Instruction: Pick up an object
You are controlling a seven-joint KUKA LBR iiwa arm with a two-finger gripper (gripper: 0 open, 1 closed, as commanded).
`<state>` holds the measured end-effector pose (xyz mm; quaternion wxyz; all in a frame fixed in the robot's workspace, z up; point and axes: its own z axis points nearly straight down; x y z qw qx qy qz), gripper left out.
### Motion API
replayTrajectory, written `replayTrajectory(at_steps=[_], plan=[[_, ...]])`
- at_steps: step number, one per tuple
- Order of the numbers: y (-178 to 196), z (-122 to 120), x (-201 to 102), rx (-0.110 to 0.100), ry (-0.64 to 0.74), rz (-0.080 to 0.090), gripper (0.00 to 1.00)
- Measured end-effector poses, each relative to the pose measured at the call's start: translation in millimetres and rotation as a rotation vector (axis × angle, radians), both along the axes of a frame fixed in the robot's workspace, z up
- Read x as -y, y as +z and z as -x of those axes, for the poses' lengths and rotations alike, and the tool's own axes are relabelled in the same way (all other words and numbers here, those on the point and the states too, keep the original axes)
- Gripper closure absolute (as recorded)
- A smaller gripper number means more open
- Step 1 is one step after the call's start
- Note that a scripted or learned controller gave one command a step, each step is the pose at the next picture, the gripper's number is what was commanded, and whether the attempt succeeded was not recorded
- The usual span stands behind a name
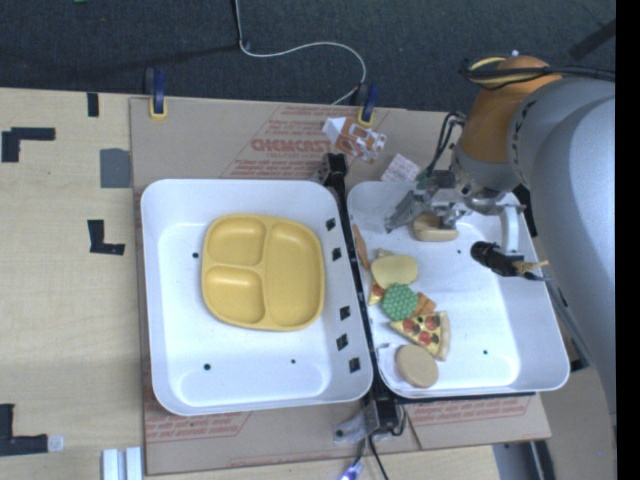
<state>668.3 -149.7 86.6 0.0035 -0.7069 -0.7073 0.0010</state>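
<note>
My gripper [428, 211] hangs low over the back of the right bin [500, 353], reaching in from the right. Directly under it, against its front side, lies a small tan and white toy piece [436, 231]; whether the gripper has hold of it cannot be made out. Further forward on the bin's left side lie a pale yellow toy food [394, 269], a green round piece [399, 300], a pizza slice [426, 334] and a tan cookie [417, 367]. A thin orange piece [358, 242] rests against the bin's left wall.
The left bin [170, 368] holds a yellow divided plate [264, 271]. Paper tags [355, 140] lie on the cardboard behind the bins. The grey arm [570, 178] covers the right bin's back right side.
</note>
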Motion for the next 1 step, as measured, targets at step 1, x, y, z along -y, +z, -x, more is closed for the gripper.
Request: replayTrajectory(at_steps=[1], plan=[[1.8,60.1,-44.7,0.013,0.001,0.007,0.0]])
